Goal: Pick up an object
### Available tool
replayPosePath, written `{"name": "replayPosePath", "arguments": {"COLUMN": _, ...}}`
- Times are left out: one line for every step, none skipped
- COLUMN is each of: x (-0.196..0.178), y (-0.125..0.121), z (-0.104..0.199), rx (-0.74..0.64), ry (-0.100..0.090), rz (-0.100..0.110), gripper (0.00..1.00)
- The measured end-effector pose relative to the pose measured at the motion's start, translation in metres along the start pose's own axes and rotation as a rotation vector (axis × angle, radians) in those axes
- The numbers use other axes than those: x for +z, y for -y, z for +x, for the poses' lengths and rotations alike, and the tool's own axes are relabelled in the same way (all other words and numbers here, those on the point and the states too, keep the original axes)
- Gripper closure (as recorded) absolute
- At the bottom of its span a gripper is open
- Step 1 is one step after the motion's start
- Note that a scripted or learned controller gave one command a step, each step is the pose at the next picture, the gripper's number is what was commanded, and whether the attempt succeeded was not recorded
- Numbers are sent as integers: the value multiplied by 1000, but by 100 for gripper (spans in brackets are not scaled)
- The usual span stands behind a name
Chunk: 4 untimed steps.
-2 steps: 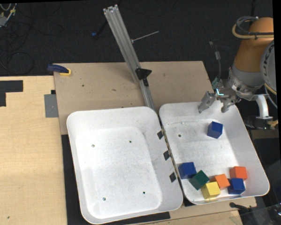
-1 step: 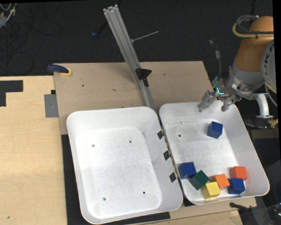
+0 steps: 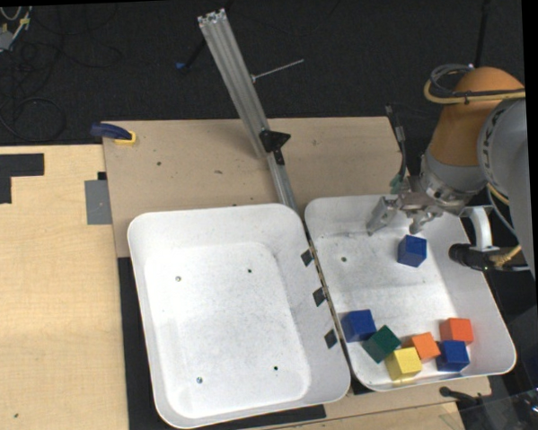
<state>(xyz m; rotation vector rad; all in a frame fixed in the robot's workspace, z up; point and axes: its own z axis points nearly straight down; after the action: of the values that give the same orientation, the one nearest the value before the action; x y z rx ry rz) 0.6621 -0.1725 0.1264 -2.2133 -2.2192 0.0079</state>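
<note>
At the near edge of my right bin (image 3: 492, 355), six cubes huddle: a blue cube (image 3: 357, 324), a green one (image 3: 381, 344), a yellow one (image 3: 404, 362), an orange one (image 3: 425, 345), a red one (image 3: 457, 330) and a second blue (image 3: 453, 354), several touching. Any grab there risks a finger landing on a neighbour and shoving the pile aside. Farther back, a lone blue cube (image 3: 412, 250) sits apart on the bin floor, my likeliest target. Just beyond it hangs the claw (image 3: 404, 210), fingers spread and holding nothing. It looks offset toward the bin's far wall, so I judge that a straight descent could miss or clip the cube's edge and knock it away. The left bin (image 3: 144, 239) and a slanted rail (image 3: 245, 98) lie across the counter (image 3: 194, 164).
</note>
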Motion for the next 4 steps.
{"name": "replayPosePath", "arguments": {"x": 38, "y": 0, "z": 1, "rx": -3, "ry": 1, "rz": -5, "gripper": 0}}
{"name": "replayPosePath", "arguments": {"x": 26, "y": -1, "z": 2, "rx": -7, "ry": 2, "rz": -6, "gripper": 100}}
{"name": "replayPosePath", "arguments": {"x": -18, "y": -3, "z": -2, "rx": -2, "ry": 2, "rz": -12, "gripper": 100}}
{"name": "replayPosePath", "arguments": {"x": -64, "y": 3, "z": -6, "rx": 3, "ry": 3, "rz": -12, "gripper": 100}}
